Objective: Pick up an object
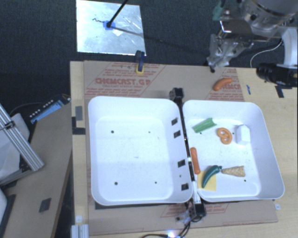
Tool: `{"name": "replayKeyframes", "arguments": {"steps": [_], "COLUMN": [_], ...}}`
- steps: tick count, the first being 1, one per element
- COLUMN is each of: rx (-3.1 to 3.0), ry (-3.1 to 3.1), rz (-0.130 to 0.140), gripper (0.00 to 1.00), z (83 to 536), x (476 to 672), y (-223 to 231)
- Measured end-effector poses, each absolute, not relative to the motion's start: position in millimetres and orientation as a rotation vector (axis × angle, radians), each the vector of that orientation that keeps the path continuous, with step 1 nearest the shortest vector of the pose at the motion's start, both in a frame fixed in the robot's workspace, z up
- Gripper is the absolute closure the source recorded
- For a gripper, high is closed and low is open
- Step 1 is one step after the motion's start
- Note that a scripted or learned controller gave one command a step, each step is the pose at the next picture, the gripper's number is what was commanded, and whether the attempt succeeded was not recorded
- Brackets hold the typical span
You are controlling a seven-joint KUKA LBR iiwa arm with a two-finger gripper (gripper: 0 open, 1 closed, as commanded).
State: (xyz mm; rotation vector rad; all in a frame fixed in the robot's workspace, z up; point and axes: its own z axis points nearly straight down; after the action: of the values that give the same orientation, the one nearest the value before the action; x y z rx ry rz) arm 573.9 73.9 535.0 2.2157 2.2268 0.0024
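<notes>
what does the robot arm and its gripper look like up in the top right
The grey metal arm ends in a blocky grey metal two-finger gripper with a small teal patch near its top. A thin white cable loops beside it, near a black block-shaped part at the right edge. It is too blurred for markings.

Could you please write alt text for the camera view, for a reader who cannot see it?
The end effector hangs above the bench beyond the right bin, which holds a pretzel, green pepper and other toy food; a hot dog lies outside it.
</notes>
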Motion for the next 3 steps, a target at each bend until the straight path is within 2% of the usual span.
{"name": "replayKeyframes", "arguments": {"steps": [2,3], "rx": [2.216,2.217], "ry": [2.227,2.227], "rz": [0.002,0.002], "gripper": [1.00,1.00], "z": [535,535], "x": [537.8,513.6], "y": [127,156]}}
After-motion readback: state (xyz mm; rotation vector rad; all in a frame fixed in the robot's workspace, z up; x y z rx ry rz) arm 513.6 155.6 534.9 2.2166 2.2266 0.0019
